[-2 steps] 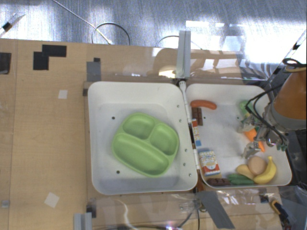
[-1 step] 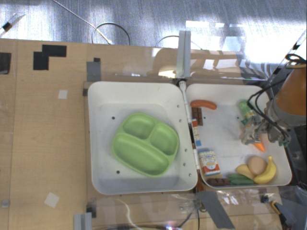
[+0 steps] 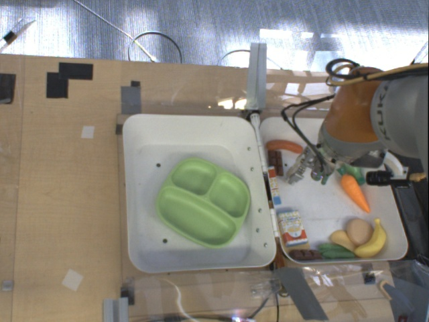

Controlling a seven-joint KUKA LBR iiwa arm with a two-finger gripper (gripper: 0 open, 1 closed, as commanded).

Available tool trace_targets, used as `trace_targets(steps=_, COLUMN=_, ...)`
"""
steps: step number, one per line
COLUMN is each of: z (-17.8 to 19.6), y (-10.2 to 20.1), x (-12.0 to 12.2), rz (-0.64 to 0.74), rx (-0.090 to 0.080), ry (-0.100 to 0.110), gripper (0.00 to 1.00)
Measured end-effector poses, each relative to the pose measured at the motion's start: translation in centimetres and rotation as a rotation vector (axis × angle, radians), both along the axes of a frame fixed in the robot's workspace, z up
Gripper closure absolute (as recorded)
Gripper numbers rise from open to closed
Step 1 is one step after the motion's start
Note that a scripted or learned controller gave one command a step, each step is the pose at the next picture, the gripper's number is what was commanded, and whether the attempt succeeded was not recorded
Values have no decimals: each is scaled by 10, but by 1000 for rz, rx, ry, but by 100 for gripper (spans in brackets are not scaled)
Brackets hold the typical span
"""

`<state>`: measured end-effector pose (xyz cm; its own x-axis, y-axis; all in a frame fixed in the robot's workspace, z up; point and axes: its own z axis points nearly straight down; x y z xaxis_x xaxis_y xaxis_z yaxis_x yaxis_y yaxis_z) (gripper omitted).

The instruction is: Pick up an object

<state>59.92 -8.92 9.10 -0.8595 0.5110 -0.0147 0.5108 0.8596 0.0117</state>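
Right bin (image 3: 322, 213), small printed carton (image 3: 292, 227), lettering unreadable, gripper (image 3: 310, 168) above

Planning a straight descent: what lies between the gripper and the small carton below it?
Bare white bin floor separates gripper from carton, per the camera view.

End effector (image 3: 310, 168) low, fingers spread

Robotics lab test bench, plywood bench top (image 3: 60, 200) with black fiducial markers (image 3: 67, 78) at upper left, two white bins (image 3: 144, 247) clamped side by side, loose cables (image 3: 155, 40) along top, industrial arm (image 3: 382, 113) at right
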Motion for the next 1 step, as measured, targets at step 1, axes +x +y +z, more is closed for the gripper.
trace_targets(steps=1, z=-1, y=-4, x=-2, rz=-4, rx=-3, ry=5, gripper=0)
